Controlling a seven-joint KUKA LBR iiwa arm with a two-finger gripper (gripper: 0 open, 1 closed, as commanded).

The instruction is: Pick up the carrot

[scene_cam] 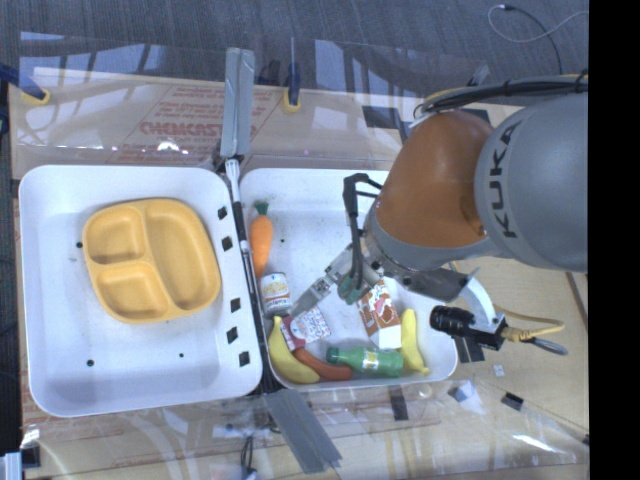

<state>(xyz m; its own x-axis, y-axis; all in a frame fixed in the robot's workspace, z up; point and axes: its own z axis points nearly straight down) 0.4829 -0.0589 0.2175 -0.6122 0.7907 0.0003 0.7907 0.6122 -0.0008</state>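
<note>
The carrot (261,241), orange with a green top, lies lengthwise along the left wall of the right bin (310,193), its top pointing to the far side. My gripper (343,281) hangs low over the middle of that bin, below the orange wrist band, to the right of the carrot and a little nearer the front. It is apart from the carrot, and nothing is visibly held in it. The arm's bulk hides the right part of the bin.
A yellow divided plate (150,259) sits in the left bin (60,368). Near the gripper lie a small jar (276,293), a white packet (311,324), a brown snack packet (380,309), two bananas (285,359) (410,340), a red sausage (322,366) and a green bottle (368,360).
</note>
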